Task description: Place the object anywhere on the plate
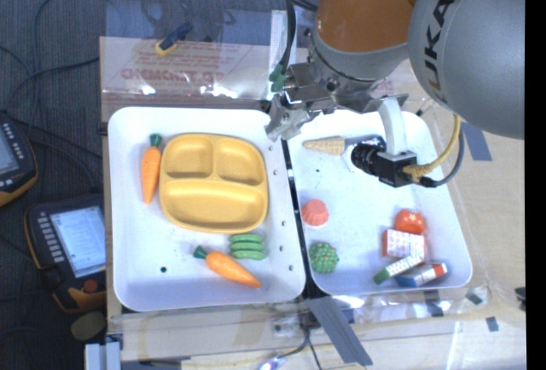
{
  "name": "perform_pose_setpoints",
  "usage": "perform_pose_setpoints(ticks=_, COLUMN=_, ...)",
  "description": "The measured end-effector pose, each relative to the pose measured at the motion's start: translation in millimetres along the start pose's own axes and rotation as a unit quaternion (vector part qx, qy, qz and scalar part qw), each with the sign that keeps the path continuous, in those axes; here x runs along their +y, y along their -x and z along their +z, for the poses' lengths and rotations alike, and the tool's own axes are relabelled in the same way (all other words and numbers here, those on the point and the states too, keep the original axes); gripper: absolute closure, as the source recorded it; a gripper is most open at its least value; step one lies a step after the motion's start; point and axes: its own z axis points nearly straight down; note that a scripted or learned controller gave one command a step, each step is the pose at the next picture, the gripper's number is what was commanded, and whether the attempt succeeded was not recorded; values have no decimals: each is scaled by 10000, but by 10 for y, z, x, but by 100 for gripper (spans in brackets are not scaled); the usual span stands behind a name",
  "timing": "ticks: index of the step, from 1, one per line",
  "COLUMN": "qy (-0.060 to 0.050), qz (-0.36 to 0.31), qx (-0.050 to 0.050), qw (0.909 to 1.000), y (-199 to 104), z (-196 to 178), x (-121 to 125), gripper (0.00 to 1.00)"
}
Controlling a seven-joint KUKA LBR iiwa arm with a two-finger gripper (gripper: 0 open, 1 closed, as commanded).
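Here the fingers, grip state unreadable, hover just left of the cone.

Bright, even overhead light; soft shadows; sharp focus; mild glare.

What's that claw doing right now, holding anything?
Gripper: cannot be told; it hangs over the back edge where the two bins meet, with nothing seen between its fingers.

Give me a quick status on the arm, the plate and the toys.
Gripper at the bins' divider, nothing visibly held. Yellow plate in left bin, bare. Two carrots flank it; cone lies nearest the gripper.
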Motion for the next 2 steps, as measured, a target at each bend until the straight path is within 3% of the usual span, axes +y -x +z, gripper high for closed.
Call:
perform_pose_setpoints(ticks=1, qy=5, qz=-1377, qx=3, qw=9905, y=136, z=20, x=-501, gripper=100)
perform_pose_setpoints(ticks=2, qy=2, qz=-539, qx=7, qw=9985, y=-276, z=148, x=-575, gripper=100)
